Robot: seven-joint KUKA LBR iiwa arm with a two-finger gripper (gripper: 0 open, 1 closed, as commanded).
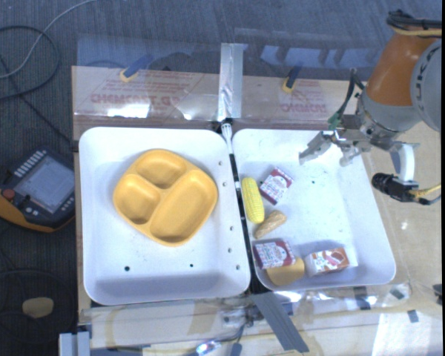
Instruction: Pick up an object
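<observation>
Hovering claw: the claw [332,148] hangs over the far right part of the right bin [356,221], fingers spread apart with nothing between them; it looks poised to come down, though nothing lies straight under it.
Arm: the arm [400,69] reaches in from the right edge of the desk [163,87], likely so both bins stay within reach.
Things to pick: all lie in the right bin, gathered along its left wall and near edge, well apart from the claw.
Corn: one corn cob [252,199], lying along the left wall.
Packets: three red packets, one [276,185] just beside the corn, one [273,254] and one [329,259] by the near edge.
Bread rolls: two, a small one [270,224] below the corn and one [285,273] at the near edge between two packets.
Left bin: the left bin [104,265] holds one yellow tray [165,196] with three compartments, sitting mid-bin, probably as a place for food.
Count: six small things, one tray, two bins.
</observation>
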